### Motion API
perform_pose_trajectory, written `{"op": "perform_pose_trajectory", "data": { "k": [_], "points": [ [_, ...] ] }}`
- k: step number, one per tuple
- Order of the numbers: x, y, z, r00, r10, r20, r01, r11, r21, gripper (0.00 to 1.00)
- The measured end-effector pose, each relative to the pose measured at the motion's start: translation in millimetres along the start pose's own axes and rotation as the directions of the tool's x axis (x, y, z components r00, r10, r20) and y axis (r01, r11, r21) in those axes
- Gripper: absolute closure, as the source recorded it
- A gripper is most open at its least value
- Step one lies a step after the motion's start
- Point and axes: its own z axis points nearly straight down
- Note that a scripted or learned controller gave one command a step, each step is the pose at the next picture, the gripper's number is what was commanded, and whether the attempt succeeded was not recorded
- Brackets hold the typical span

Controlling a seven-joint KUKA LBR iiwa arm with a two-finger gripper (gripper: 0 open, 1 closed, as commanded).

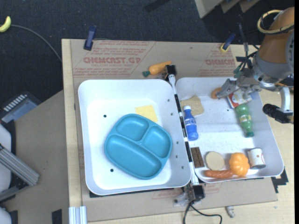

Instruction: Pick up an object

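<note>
My gripper (239,90) hangs over the far end of the right bin (274,146), fingers spread and open, nothing between them. Right under it lies a small red and white item (235,100), partly hidden. A green bottle (245,120) lies just in front of the gripper, and a small orange piece (215,94) sits at its left. Further left are a tan bread slice (196,105) and a blue bottle (189,125). Along the near edge lie a brown bar (197,157), a round cracker (215,160), an orange pumpkin (238,164), a sausage (218,174) and a small can (256,157).
The left bin (85,125) holds a blue divided plate (138,146) and a yellow slice (147,111) behind it. An orange-handled clamp (159,69) sits where the bins meet at the back. Blue clips (89,37) hold the cardboard base.
</note>
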Motion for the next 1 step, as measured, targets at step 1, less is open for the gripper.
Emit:
{"op": "perform_pose_trajectory", "data": {
  "k": [1],
  "points": [
    [-33.8,-50.3,53.1,1.0,-0.001,0.009,0.002,1.0,-0.021,0.0]
  ]
}}
